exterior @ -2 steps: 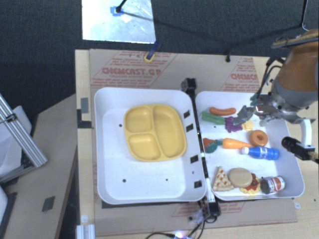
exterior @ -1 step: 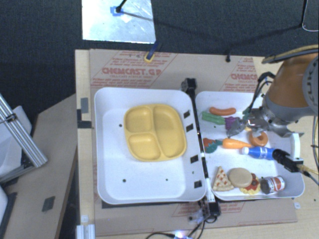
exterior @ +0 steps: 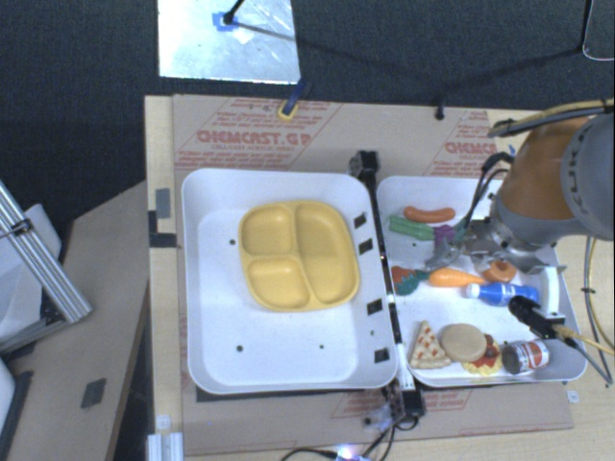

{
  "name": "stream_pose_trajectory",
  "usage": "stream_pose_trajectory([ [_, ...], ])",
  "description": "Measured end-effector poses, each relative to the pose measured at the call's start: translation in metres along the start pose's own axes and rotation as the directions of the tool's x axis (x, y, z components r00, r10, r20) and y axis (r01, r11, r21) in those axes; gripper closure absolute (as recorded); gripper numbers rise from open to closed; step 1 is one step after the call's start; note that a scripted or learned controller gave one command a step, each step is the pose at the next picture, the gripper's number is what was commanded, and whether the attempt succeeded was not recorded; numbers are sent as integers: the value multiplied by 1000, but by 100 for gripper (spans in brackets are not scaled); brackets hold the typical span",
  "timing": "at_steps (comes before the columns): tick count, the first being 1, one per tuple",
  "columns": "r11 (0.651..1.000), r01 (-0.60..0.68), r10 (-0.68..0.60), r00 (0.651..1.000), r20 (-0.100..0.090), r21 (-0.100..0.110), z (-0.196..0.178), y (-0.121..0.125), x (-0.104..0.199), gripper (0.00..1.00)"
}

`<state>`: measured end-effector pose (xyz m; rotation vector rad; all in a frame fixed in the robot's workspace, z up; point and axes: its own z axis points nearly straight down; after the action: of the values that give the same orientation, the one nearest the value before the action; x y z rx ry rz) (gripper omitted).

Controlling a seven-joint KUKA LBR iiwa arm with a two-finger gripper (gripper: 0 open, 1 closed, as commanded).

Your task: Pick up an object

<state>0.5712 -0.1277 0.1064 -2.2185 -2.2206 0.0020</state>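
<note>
- Toy carrot [exterior: 452, 278] lying mid right bin [exterior: 567, 349], right under the gripper [exterior: 459, 248].
- Can't tell if the jaws are released or clenched, too blurry down there.
- Nearby: hot dog [exterior: 430, 214], green bean pod [exterior: 411, 228], blue bottle [exterior: 497, 294], pizza slice [exterior: 429, 347], burger [exterior: 467, 345], small can [exterior: 526, 356].
- Left bin [exterior: 207, 353] holding a yellow divided plate [exterior: 298, 255].
- Cardboard [exterior: 259, 133] underneath printed "CHEMCAST G P", roughly readable.
</note>
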Motion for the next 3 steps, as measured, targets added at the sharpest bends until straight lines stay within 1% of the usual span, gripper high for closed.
stream_pose_trajectory([
  [1, 1000, 0, 0, 1000, 0, -2, 23, 0, 0, 0],
  [2, 1000, -1, 1, 1000, 1, -6, 11, 2, 0, 100],
  [3, 1000, -2, 2, 1000, 3, -10, -48, -4, -6, 100],
])
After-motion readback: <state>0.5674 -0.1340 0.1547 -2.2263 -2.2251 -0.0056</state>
